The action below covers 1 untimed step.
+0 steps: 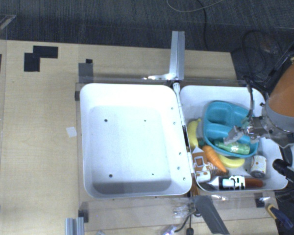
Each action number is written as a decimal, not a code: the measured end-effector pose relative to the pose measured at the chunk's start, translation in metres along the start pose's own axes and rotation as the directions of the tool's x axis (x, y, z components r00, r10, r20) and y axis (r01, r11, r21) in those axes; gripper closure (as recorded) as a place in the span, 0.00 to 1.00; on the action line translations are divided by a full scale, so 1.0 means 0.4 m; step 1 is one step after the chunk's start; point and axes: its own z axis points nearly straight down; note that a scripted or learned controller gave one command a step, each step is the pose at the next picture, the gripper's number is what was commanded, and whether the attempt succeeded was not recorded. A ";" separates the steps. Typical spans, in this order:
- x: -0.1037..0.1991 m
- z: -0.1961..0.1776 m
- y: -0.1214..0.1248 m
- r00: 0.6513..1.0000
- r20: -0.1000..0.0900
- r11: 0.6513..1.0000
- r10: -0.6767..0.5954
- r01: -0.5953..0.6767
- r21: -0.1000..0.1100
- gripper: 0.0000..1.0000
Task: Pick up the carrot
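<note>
Here we are over the tabletop [34,131], two white bins side by side, and all the action is in the right bin [188,99]. The carrot [215,159] lies there, orange, slanting from upper left down to lower right, sitting near the bin's front left part. Just left of it a yellow banana [192,133] runs along the bin's left wall, and a small brown-and-white carton [200,166] touches the carrot's lower side. Behind the carrot, a blue bowl [220,124] sits tilted, with a green bottle [240,149] lying in its lower edge.

The arm [286,99] comes in from the right, and the pincer [236,133] is over the blue bowl, up and to the right of the carrot, near it but clearly apart from it. Whether the pincer is wide or narrow, I cannot tell; the tips blur into the bowl and bottle. Nothing orange is between them.

Along the front of the bin lies a dark bottle [232,183] with a white label, and a small white can [257,166] stands to its upper right.
</note>
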 end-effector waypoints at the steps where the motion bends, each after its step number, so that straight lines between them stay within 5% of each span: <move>1: 0.013 0.120 -0.066 0.994 0.000 0.994 -0.105 0.105 0.000 0.00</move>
